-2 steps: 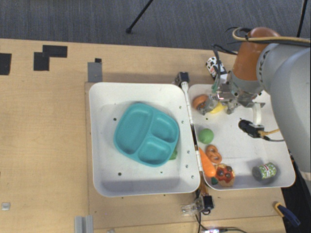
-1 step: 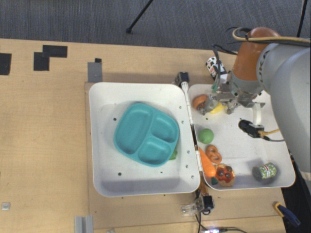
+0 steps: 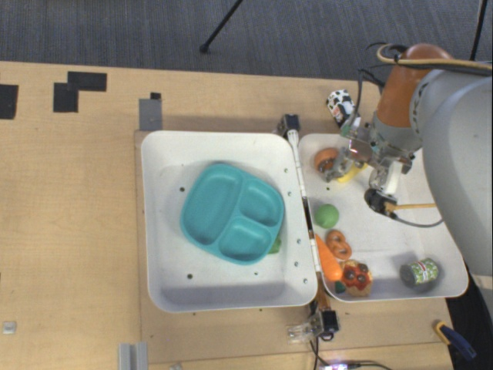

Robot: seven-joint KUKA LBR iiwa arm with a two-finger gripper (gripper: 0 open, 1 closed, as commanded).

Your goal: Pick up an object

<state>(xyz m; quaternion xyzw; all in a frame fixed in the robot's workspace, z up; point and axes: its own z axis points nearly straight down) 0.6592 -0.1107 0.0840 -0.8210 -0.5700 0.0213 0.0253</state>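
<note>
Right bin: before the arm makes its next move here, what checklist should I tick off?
1. Gripper is over the right bin: ok.
2. A target lies under it, the orange-brown item and a yellow piece: ok.
3. Something sits between the fingers: cannot tell.
4. Green ball lies apart from the gripper: ok.
5. Teal divided tray sits in the left bin, out of the way: ok.
</note>
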